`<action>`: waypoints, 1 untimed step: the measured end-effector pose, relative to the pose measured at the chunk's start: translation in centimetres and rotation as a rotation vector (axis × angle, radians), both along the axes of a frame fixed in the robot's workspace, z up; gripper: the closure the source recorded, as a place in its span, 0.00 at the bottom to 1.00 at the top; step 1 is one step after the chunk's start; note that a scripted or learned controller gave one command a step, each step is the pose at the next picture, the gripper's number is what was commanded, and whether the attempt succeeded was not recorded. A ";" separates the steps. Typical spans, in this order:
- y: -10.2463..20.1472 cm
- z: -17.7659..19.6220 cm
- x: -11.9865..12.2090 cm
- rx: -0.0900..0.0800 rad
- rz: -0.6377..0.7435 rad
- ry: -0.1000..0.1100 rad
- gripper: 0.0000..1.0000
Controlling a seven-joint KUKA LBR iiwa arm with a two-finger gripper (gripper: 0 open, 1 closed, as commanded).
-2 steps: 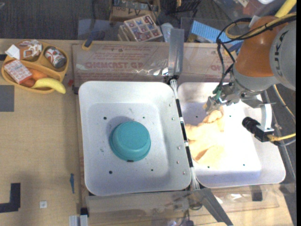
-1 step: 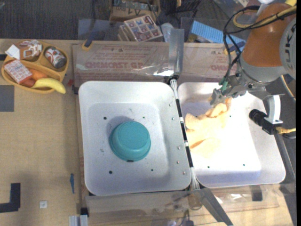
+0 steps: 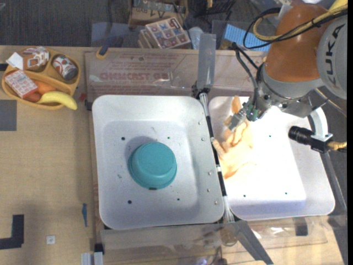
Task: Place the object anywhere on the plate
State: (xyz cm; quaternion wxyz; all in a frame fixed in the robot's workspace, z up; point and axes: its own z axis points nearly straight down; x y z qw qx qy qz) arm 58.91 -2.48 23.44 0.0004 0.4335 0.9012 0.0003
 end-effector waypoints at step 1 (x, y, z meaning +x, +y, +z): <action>5.9 0.1 -0.1 0.000 0.398 -0.001 1.00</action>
